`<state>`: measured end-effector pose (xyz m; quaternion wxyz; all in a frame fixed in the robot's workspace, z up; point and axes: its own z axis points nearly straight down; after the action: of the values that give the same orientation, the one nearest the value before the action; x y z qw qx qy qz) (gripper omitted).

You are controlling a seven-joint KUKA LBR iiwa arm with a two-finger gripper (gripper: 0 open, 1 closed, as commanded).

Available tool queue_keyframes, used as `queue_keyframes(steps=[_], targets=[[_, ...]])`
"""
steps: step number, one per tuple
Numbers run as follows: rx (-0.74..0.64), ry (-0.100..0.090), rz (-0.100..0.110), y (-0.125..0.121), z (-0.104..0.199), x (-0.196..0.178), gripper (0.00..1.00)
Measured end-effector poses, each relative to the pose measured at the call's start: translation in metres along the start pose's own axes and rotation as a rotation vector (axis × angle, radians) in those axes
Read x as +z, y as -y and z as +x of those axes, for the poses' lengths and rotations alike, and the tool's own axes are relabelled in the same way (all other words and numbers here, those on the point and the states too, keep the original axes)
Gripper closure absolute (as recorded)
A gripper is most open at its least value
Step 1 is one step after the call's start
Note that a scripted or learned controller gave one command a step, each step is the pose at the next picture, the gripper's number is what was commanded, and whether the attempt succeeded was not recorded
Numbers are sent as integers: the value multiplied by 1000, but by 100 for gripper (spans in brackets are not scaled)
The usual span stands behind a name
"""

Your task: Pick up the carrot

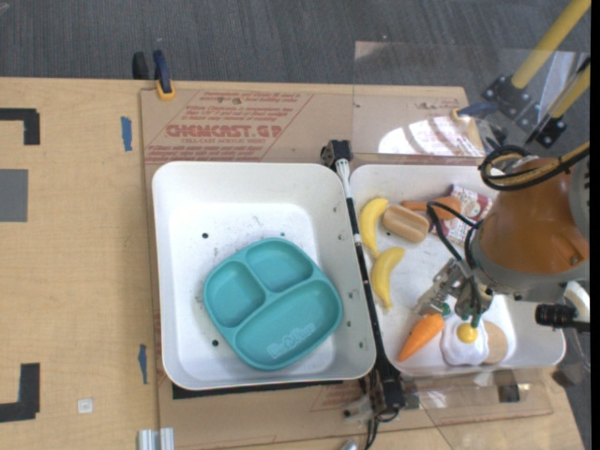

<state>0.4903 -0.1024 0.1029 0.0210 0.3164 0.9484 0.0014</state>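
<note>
Grey carpet runs across the top of the frame, and below it a pale wooden bench (66,279) carries a sheet of printed cardboard (234,125) with two white bins on it.

On my screen the left bin (178,204) sits in the middle of the frame. It holds a teal divided plate (272,303) with three compartments, lying flat toward the lower part of the bin.

Next comes the right bin (539,350), touching the left one along a dark seam, at the right side of the frame. The carrot (421,337) lies in its lower middle part. Its long axis runs on a diagonal: the orange pointed tip aims toward the lower left of the frame, and the thick end with a bit of green points toward the upper right. That thick end is just beside a fried egg (466,340), white with a yellow yolk.

Two bananas lie along the left wall of this bin, one banana (372,221) higher and the other banana (385,275) below it. A hot dog (406,221) sits to the right of the higher one.

My arm (530,228) comes in from the right edge, its orange band large in view. The gripper (459,298) hangs just above the carrot's thick end and the egg. I cannot tell how it is set, and I see nothing held in it.
</note>
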Motion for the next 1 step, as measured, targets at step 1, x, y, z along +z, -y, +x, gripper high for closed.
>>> queue_keyframes(steps=[1], targets=[[133, -33, 11, -73, 50, -85, 100]])
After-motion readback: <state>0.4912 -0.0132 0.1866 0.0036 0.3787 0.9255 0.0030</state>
